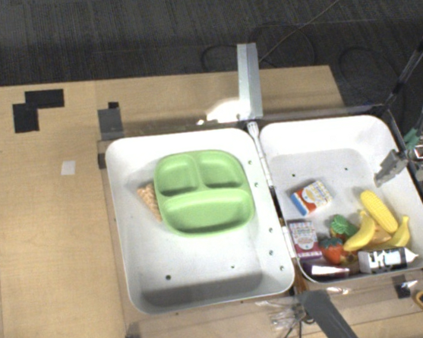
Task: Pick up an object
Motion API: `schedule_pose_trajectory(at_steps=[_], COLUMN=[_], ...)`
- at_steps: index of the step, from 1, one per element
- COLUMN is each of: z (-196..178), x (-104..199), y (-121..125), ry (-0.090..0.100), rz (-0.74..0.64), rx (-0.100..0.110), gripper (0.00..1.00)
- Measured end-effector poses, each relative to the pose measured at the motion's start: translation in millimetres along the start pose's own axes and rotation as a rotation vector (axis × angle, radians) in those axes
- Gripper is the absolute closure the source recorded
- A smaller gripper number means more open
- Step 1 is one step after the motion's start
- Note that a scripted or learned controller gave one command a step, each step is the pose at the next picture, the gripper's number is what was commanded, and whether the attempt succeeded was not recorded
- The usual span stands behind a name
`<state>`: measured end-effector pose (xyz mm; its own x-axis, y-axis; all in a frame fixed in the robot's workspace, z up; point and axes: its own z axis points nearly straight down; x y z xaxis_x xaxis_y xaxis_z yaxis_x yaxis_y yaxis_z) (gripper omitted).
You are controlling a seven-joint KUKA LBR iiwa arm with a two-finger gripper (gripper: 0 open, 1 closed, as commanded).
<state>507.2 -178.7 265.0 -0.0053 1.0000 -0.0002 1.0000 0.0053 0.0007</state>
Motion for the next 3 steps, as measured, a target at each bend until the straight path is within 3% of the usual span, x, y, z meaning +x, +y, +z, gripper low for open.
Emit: schedule_pose_trajectory(at_steps=[1, 2, 3], z=[149, 175, 174], x=[-27, -21, 13], y=[-20, 36, 8], ry=[0.001, 0.001, -0.003], rz=[0.015, 0.21, 0.241], rx=[0.002, -0.012, -0.019], gripper=[0.0, 0.0, 0.0])
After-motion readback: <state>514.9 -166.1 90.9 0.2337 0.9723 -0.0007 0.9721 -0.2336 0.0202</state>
